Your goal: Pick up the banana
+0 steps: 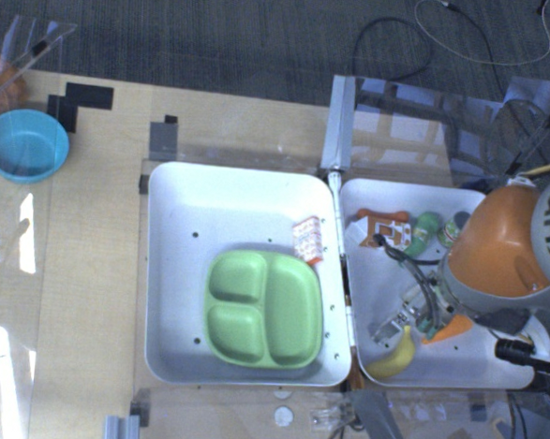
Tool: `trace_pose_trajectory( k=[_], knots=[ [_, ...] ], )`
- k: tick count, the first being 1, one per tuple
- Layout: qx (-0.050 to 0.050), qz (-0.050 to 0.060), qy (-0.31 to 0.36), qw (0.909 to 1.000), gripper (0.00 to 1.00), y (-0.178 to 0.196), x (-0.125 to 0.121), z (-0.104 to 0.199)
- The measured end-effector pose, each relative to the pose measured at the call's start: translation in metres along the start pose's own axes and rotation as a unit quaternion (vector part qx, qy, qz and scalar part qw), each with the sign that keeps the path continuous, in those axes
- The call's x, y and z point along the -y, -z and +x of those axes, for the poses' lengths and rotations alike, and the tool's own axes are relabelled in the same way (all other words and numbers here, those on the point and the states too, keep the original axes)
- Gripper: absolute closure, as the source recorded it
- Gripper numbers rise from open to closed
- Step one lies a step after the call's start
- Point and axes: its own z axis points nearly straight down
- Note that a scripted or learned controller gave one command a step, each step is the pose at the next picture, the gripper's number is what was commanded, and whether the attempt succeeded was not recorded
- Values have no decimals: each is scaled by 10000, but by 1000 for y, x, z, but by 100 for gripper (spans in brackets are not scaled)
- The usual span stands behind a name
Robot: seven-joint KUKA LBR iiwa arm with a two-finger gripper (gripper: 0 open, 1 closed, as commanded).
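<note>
The yellow banana (pixel 392 356) lies in the right bin (pixel 490 374), close to its front left corner and curving up to the right. My gripper (pixel 406 317) hangs just above the banana's upper end, under the grey and orange arm (pixel 498 248) that reaches in from the right. The metal of the gripper is tangled with cables from this angle. The banana rests on the bin floor.
An orange piece (pixel 452 329) lies right of the gripper. A green bottle (pixel 425 231) and an orange-white packet (pixel 387 227) sit at the right bin's back. The left bin (pixel 174 254) holds a green divided plate (pixel 264 307) and a small packet (pixel 308 240). A blue bowl (pixel 25 145) stands far left.
</note>
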Motion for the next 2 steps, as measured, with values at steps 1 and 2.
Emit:
trace_pose_trajectory(
  k=[1, 2],
  knots=[
    [36, -30, 10, 10000, 100, 12, -3, -2],
    [35, -30, 10, 10000, 0, 12, -3, -2]
  ],
)
